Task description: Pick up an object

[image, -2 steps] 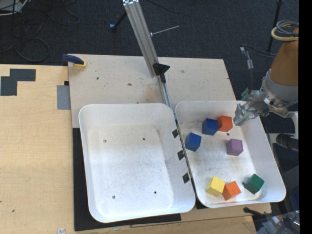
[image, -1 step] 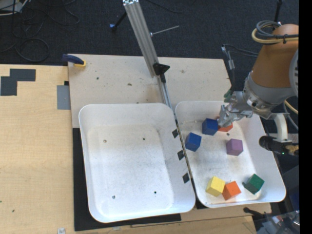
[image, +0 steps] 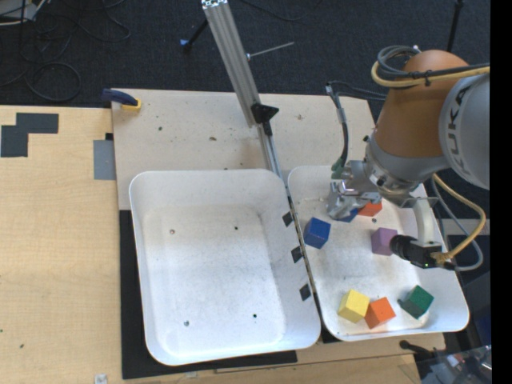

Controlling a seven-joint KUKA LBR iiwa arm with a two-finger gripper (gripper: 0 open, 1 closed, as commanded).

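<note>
Tool low in the right bin

The tool (image: 349, 201) hangs beside a red block (image: 370, 209); its grip I cannot tell. Next it must close and lift.

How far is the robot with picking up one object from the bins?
Done: the arm has reached into the right bin, and the gripper is low beside a small red-orange block. In hand: nothing visibly lifted; whether it grips that block cannot be told. Left: grasp and raise one object. The blue, purple, yellow, orange and green blocks lie on the bin floor.
</note>
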